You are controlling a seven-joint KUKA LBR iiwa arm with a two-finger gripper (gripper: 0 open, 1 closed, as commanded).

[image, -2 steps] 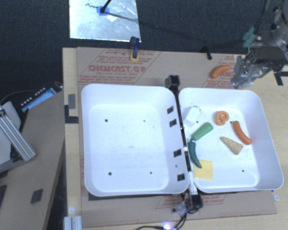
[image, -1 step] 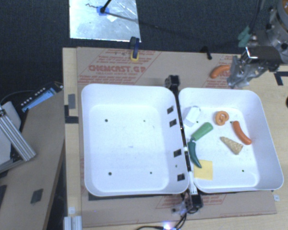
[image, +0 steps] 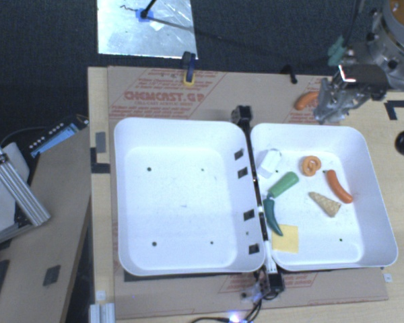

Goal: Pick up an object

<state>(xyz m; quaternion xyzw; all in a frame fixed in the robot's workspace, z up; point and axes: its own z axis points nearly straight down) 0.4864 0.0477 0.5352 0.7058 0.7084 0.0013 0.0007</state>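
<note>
Upper right of the frame, I see my claw pinching an orange sausage above the table.

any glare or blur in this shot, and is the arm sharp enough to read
Camera view: the foil sheet at top left throws bright, patchy glare; the white bins are evenly lit with soft shadows along their walls; the items in the right bin, such as the green pepper, look slightly soft but readable; the end effector at top right is smeared and cluttered, too unclear to read its fingers.
</note>
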